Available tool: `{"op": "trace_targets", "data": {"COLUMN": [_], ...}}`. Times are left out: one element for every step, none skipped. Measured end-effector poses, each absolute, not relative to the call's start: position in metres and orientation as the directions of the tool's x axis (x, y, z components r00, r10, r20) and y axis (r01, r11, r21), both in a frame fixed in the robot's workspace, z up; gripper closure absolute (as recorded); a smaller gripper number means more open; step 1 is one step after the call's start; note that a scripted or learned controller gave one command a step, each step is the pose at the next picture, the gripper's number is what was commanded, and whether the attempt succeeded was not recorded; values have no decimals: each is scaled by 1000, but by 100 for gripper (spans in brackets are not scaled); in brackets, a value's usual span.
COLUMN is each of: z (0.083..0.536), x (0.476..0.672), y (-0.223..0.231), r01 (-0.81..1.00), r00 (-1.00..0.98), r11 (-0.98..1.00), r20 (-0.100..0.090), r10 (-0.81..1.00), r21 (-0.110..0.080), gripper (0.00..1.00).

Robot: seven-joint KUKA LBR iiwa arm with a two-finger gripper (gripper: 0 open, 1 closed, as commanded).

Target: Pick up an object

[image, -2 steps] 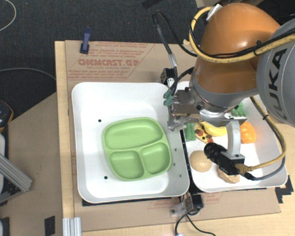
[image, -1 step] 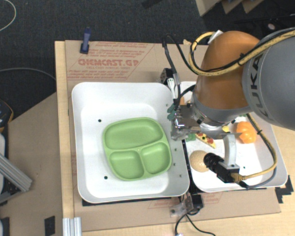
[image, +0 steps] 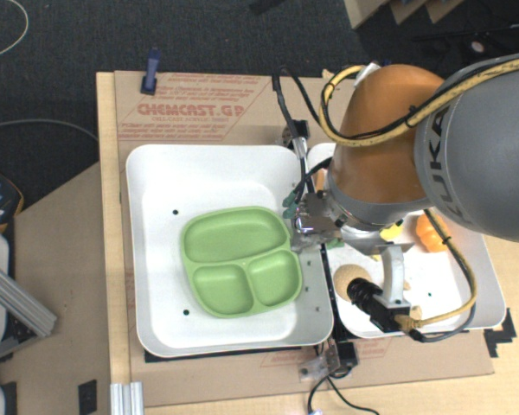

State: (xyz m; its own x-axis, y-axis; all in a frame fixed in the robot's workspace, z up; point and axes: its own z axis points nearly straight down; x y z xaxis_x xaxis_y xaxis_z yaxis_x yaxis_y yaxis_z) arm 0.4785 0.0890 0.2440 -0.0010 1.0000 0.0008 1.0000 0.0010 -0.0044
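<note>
Left bin (image: 156,188): holds one green divided plate (image: 240,260), lying flat and slightly turned, one long compartment toward the far side, two smaller ones toward the near side. All three compartments are bare. The plate's right edge comes close to the bin's right wall.

Arm (image: 467,154): reaches in from the right, and its orange band and grey body cover most of the right bin (image: 437,271).

Gripper (image: 304,219): low over the seam between the two bins, just beside the right edge of the green divided plate. Whether it touches the plate cannot be told. The wrist hides the claw from above, so whether it is released or clenched cannot be told either, and nothing can be seen gripped in it.

Right bin, what shows past the arm: an orange object (image: 428,232) against the arm's lower side, partly hidden, shape unclear. A tan round thing (image: 352,277), possibly a ball, sits near the bin's left wall on the near side.

Under both bins: a brown cardboard sheet (image: 199,111) with red print. A small blue clip (image: 150,73) sits at its far left corner, well apart from the bins.
</note>
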Motion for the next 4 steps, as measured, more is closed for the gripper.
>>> {"op": "trace_targets", "data": {"z": [399,401,255,437], "x": [481,480,477,481], "y": [46,49,68,61], "r01": [1000,1000,1000,1000], "r00": [2,-1,1,-1], "r11": [-2,1,-1,1], "r20": [2,-1,-1,4], "r10": [1000,1000,1000,1000], "r21": [18,4,-15,21], "gripper": [100,100,100,100]}}
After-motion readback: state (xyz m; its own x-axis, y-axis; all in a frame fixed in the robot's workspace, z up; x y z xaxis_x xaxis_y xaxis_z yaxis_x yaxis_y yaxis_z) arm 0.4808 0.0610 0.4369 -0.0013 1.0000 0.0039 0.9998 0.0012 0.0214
